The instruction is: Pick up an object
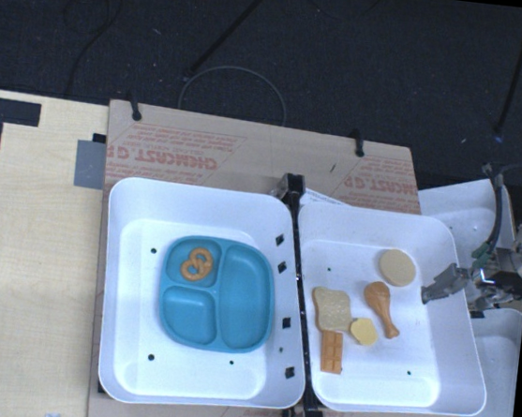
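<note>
Camera view: the two-finger gripper (447,282) hangs over the right white plastic bin's (451,391) right rim; whether it is spread or pressed together, I cannot tell. A tan toy drumstick (382,307) lies nearby in that bin.

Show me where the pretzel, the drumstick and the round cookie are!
pretzel (197,264): camera view, on its twisted middle, in the blue tray's upper-left compartment.
drumstick (382,306): camera view, middle of its length, right bin.
round cookie (396,267): camera view, centre of its flat top, right bin.

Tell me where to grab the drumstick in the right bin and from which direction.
Grip the drumstick across its thin shaft, just below the round knob, coming straight down. It lies flat and slanted, so set the fingers crosswise to it. The yellow slice crowds its lower end.
</note>
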Controlling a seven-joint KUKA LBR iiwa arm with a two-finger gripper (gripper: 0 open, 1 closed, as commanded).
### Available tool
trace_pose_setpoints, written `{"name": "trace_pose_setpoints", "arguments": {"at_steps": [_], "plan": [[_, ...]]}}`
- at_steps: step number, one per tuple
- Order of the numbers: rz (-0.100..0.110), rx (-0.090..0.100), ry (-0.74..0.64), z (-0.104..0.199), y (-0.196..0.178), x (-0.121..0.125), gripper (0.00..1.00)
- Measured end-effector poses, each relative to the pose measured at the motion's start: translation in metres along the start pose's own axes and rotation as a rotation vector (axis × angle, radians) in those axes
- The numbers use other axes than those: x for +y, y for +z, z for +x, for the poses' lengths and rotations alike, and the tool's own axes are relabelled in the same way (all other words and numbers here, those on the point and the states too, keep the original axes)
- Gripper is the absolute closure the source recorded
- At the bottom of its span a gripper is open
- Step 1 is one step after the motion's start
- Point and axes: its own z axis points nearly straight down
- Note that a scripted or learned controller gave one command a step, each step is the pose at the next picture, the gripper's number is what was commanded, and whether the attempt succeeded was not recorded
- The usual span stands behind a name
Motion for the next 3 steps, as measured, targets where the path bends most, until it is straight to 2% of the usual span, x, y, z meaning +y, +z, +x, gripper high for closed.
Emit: {"name": "trace_pose_setpoints", "arguments": {"at_steps": [1, 2, 3], "plan": [[-0.010, -0.002, -0.002, 0.000, -0.005, 0.002, 0.00], [-0.005, 0.000, -0.003, -0.002, 0.057, 0.007, 0.00], [-0.006, 0.000, -0.002, -0.001, 0.101, 0.008, 0.00]]}}
